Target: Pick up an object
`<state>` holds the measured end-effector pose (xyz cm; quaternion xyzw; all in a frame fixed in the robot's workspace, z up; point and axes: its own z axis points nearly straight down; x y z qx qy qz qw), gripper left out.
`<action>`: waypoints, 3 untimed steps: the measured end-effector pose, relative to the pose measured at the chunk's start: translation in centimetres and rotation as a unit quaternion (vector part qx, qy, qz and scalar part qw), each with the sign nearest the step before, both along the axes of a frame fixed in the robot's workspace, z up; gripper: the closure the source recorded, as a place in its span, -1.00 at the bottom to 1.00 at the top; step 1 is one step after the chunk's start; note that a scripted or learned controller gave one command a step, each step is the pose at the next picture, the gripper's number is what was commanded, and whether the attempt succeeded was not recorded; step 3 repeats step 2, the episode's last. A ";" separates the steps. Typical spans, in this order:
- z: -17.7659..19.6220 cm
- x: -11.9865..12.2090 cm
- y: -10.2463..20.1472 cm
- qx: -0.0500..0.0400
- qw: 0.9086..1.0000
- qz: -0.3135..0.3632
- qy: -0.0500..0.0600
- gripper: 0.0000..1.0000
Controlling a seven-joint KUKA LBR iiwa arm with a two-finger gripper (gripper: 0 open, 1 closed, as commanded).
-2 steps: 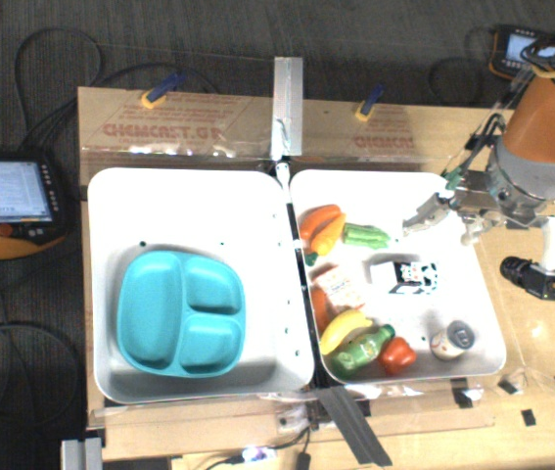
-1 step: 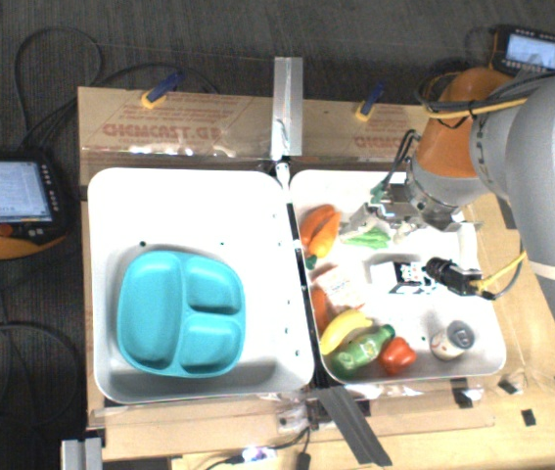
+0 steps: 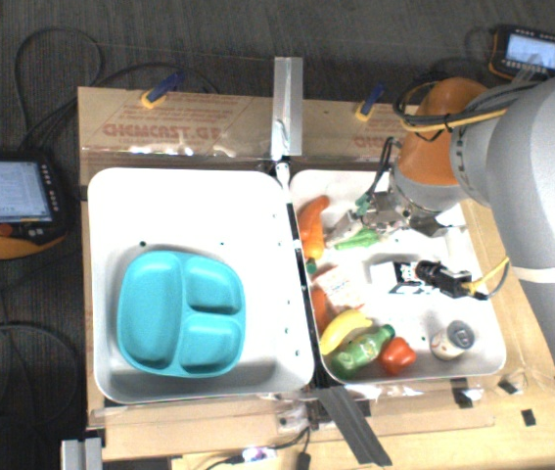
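We see the grey arm (image 3: 541, 174) entering from the right edge of the frame, bent down over the upper part of the right bin (image 3: 483, 351). The left bin (image 3: 189, 189) holds a blue divided tray (image 3: 179, 311), with open white floor above it. The right bin is crowded along its left wall: a carrot (image 3: 311, 225), a banana (image 3: 343, 328), a green pepper (image 3: 360, 351) and a tomato (image 3: 397, 355). The gripper (image 3: 383, 213) sits low near the carrot; we cannot tell its state.

We are seeing open floor lying around the blue tray (image 3: 179, 311) in the left bin (image 3: 160, 189). Toy food (image 3: 355, 346) is crowding the right bin (image 3: 487, 355), leaving room mid-floor.
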<state>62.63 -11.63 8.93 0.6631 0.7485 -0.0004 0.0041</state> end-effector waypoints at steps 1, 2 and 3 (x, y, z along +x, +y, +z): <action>1.0 0.1 0.1 0.000 1.000 0.000 -0.002 1.00; 11.7 0.5 5.2 0.002 1.000 0.026 0.003 1.00; 11.7 0.5 5.2 0.002 1.000 0.026 0.003 1.00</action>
